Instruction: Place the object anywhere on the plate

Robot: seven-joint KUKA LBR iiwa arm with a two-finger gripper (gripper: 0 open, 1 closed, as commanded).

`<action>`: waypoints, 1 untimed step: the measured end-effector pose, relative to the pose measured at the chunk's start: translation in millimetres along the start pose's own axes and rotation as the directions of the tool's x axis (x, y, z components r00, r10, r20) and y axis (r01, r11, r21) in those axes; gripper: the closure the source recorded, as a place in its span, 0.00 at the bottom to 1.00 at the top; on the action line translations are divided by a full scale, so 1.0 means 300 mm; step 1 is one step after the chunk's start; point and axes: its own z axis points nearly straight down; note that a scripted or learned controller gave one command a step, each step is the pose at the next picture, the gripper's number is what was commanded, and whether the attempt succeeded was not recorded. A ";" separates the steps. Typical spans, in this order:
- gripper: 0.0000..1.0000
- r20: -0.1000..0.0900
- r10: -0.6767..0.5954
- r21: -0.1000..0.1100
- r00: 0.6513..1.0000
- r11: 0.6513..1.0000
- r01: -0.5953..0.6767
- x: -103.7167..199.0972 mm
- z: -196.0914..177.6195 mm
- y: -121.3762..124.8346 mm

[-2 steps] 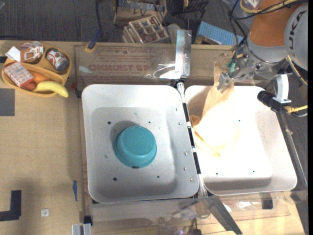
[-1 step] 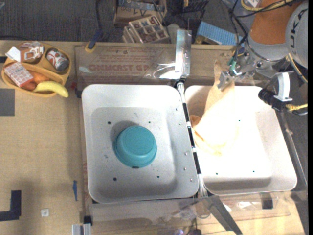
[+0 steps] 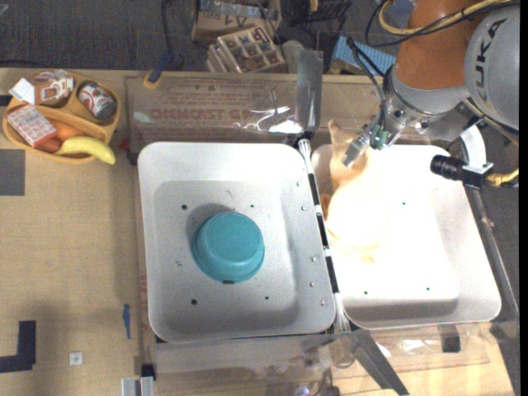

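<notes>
A round teal plate (image 3: 229, 246) lies in the middle of the left bin (image 3: 165, 180). In the right bin (image 3: 437, 262), against its left wall, a pale peach-coloured shape (image 3: 353, 221) is washed out by bright glare, so I cannot tell its form. The gripper (image 3: 359, 149) hangs over the right bin's back left corner, just above the top of that pale shape. The grey arm with its orange band (image 3: 441, 23) reaches in from the upper right. Whether anything is held is hidden by the glare.
An orange tray (image 3: 12, 126) with a banana (image 3: 87, 148) and toy food sits on the bench at the far left. A clear plastic sheet (image 3: 214, 110) lies behind the left bin. A black connector (image 3: 450, 168) with cables hangs over the right bin's back right.
</notes>
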 end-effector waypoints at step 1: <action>1.00 0.000 -0.386 -0.001 0.922 0.922 0.386 0.124 0.003 0.056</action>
